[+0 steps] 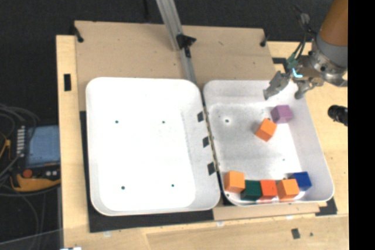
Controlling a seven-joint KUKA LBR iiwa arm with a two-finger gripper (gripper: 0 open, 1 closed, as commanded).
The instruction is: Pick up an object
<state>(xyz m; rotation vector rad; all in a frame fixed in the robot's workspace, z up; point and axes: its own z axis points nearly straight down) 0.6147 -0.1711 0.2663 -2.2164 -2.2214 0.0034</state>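
The left bin (146, 143) comes first, with nothing to pick from its white floor. Just beside it, the right bin (234, 108) holds all the candidates. Along its near wall sits a row: an orange cube (235, 181), a green cube (252, 189), a second orange block (268, 188), a third orange block (287, 188) and a blue cube (301, 180), packed touching or nearly so. Farther in, near the bin's middle, a lone orange cube (265, 129) lies tilted, with a purple cube (283, 113) just beside it to the far right.

The gripper (288, 86) hangs above the far right part of this bin, near the purple cube but apart from it. Its fingers (274, 89) look spread, with nothing between them.

As for progress, the pick looks unstarted: every block rests on the bin floor and none is lifted. What is left seems to be the whole of it: choosing a block, descending around it, closing, and raising it. The purple cube or the lone orange one look like the likeliest targets, being closest and free of neighbours pressing on them.
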